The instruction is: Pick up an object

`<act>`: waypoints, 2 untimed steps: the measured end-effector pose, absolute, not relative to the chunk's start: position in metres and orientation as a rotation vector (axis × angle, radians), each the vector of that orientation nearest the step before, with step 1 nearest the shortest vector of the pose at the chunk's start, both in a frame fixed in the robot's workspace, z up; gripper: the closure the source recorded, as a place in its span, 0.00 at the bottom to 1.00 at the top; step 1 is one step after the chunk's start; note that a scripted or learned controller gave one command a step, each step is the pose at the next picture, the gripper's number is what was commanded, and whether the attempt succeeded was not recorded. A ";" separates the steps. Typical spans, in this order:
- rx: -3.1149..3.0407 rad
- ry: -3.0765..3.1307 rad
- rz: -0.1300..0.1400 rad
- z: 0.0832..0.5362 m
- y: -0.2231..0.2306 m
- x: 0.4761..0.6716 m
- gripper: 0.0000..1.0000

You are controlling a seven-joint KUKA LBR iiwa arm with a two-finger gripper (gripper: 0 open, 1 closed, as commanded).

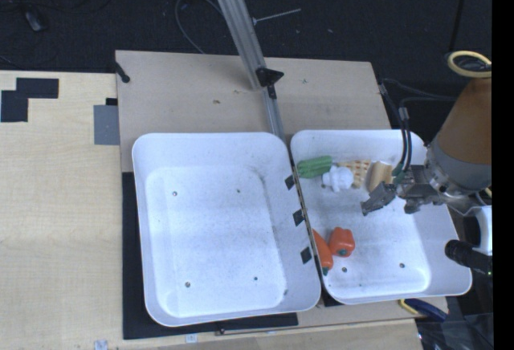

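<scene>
In the right bin [401, 272] lie a green piece [314, 167], a white knobbly piece [340, 178] and a tan piece [377, 174] near the far wall. A red-orange pepper-like toy [342, 242] and an orange piece [323, 251] rest by the bin's left wall. My gripper [391, 197] hangs over the right part of this bin, just right of and below the tan piece. Its dark fingers [375, 201] are spread apart with nothing between them.
The left bin [161, 180] sits beside the right one, joined by black clips [299, 217]. A slanted metal rail [241, 23] rises behind the bins. The arm's orange band [474, 124] stands at the right bin's far right edge.
</scene>
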State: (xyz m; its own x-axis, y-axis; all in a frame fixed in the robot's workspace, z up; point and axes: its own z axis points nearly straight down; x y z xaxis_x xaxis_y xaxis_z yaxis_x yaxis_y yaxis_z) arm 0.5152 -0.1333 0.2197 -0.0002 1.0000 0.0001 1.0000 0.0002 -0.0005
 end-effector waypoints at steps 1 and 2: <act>-2.205 -2.239 -0.001 0.243 -0.136 0.494 0.00; -2.207 -2.236 0.000 0.252 -0.137 0.494 1.00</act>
